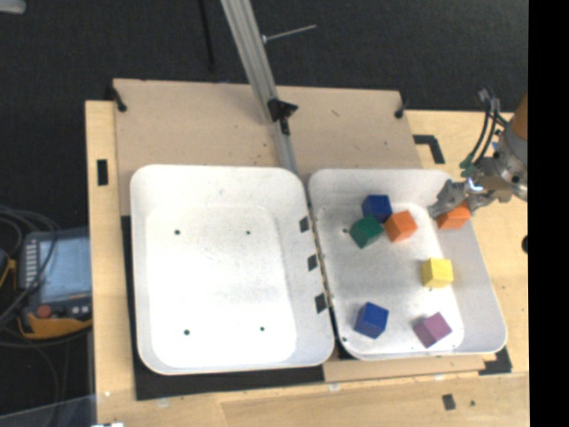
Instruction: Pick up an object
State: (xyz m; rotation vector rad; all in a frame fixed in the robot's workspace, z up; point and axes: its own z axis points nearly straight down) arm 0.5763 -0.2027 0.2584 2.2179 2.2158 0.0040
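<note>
Overall, two shallow white plastic bins sit side by side: the left bin (pixel 222 265) and the right bin (pixel 462 327). At the right bin's upper right edge, the grey two-finger gripper (pixel 452 205) grips a small orange cube (pixel 454 218). Nearby lie a second orange cube (pixel 402 226), green cube (pixel 365 232), two blue cubes (pixel 377 207) (pixel 372 319), yellow cube (pixel 436 272) and purple cube (pixel 432 329).

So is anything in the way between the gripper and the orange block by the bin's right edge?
Nothing visible is. The gripper hangs right by that orange block; a second orange block lies apart, to the picture's left.
</note>
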